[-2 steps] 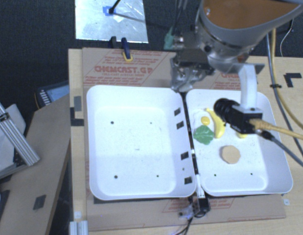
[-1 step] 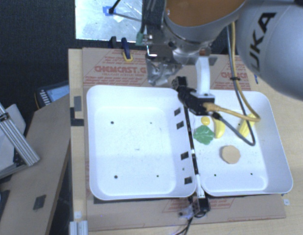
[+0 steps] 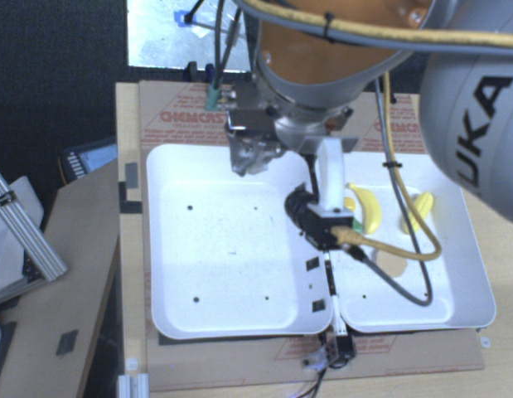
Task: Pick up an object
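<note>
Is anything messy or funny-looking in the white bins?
Nothing looks spilled or broken. In the right bin two yellow banana-shaped pieces lie apart: one beside the arm's wrist, one farther right, partly behind a yellow cable. A flat tan piece sits below them. The left bin has small dark dots only.

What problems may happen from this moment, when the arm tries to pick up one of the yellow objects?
1. The tool hangs over the left bin, while both yellow objects lie in the right bin; closing here would probably grasp nothing.
2. The yellow cable loops low near them and might snag or push them.
</note>
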`<state>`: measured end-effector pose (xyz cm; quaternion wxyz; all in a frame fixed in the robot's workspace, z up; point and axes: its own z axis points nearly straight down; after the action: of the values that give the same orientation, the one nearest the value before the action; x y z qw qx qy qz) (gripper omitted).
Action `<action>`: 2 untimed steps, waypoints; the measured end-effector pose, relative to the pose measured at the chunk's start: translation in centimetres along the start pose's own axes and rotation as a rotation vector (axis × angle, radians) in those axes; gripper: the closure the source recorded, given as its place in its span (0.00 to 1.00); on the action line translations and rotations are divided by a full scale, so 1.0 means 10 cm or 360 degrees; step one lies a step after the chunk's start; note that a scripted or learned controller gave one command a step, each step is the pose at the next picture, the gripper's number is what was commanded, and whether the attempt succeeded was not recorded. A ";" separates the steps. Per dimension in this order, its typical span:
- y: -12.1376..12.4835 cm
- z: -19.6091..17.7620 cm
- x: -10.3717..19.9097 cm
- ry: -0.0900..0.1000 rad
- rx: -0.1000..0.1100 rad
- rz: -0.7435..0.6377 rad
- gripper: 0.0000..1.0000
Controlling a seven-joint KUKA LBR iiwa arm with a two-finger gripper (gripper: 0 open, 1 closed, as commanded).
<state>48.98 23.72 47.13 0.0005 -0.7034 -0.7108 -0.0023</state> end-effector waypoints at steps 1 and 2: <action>0.29 -0.68 -0.03 0.0000 -0.0011 0.0015 1.00; -0.05 0.22 -0.34 -0.0012 0.0017 0.0019 1.00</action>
<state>48.48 20.32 44.93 0.0017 -0.7075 -0.7067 0.0042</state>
